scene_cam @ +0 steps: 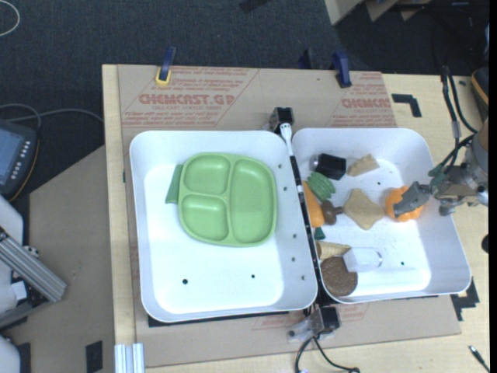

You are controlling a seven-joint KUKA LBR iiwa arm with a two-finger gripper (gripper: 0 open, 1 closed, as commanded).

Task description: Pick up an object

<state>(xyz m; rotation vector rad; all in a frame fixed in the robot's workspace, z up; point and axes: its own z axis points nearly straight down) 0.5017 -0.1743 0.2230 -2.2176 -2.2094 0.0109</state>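
Dark carpet floor, a bench [233, 99] topped with brown printed board, two blue clamps at the far edge holding the board down. Two white bins sit side by side, touching along the middle.

Camera view: left bin [155, 286] holds a green divided plate [229, 199], lying flat and a bit toward the far side, nothing on it. Right bin [443, 263] has the clutter: black block [331, 164] at the far left, green piece [320, 184] just beside it, tan wedge [363, 165] next to the block, tan slab [362, 208] mid-bin, brown disc [338, 276] at the near left corner with a white piece [365, 259] touching it. Items bunch toward the left wall, likely just dumped loose.

Gripper [411, 200] reaches in from the right over the right bin's right side, low and slanted. An orange object [404, 204] sits right at its tip, near the bin's right wall and apart from the other items. The orange object looks pinched at the fingertips, but the angle is too poor; whether the hand is wide, narrow or holding, I cannot tell.

Judgement: the try is aimed at the orange object, mid-grasp. Risk: it slips out, or the wall crowds the approach.
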